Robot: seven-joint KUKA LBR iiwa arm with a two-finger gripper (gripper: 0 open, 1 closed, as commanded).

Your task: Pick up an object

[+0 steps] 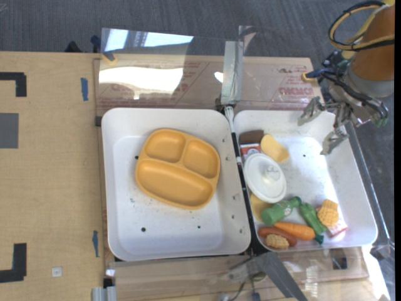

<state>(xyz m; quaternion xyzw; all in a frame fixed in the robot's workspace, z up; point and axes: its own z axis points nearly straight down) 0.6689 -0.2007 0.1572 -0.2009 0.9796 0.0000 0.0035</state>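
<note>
The pincer [322, 128] hangs at the far right corner of the right bin [360, 187], above the bin's back rim, with its two metal fingers [308, 113] spread apart and nothing between them. The grey arm with its orange band [376, 49] rises behind it toward the upper right, with yellow cable looped around it.

Taking the white lidded bowl [265, 176] as the landmark, it sits near the left wall of the right bin, about midway along it. Just behind the bowl and touching its far edge lies a pale yellow wedge like a piece of cheese [274, 148]. To the left of that wedge, behind the bowl, sits a dark brown block [251, 137] with a red and white packet [250, 150] just in front of it. In front of the bowl lies a green vegetable [279, 211], and next to that a second green piece [311, 218] angled toward the near rim. In front of both rests an orange carrot [294, 231], with a small sausage-like piece [276, 239] beside it. To the right of these sits a yellow ear of corn [328, 213].

Well to the left of the bowl, in the left bin [119, 187], lies a yellow divided plate [178, 167] with three compartments, slightly turned. Both bins rest on the tabletop [47, 168].
</note>
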